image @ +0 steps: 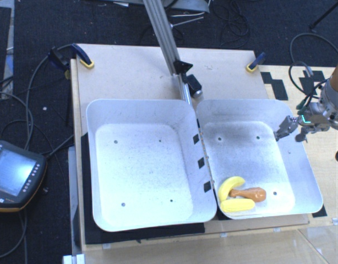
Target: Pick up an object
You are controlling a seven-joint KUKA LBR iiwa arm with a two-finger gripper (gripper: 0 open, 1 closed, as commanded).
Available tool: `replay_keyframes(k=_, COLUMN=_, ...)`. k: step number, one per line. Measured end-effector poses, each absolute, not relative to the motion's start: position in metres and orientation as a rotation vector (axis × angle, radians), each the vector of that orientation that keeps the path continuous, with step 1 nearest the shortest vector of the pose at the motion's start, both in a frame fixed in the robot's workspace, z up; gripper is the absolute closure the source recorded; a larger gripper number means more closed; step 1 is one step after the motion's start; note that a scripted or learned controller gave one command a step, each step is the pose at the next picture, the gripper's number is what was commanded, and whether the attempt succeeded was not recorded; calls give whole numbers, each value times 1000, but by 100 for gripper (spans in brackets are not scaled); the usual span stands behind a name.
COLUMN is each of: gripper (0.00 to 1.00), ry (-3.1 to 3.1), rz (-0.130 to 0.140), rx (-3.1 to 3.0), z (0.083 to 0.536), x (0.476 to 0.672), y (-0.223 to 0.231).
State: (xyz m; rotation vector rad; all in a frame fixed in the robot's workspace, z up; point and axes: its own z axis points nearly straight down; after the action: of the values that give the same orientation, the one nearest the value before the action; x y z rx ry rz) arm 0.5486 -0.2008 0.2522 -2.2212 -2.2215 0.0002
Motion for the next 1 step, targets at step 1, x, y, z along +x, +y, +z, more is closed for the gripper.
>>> replay_keyframes(k=1, gripper=0, ry=-2222, rz=0, rx=-2221, z=252, x=549, y=-201)
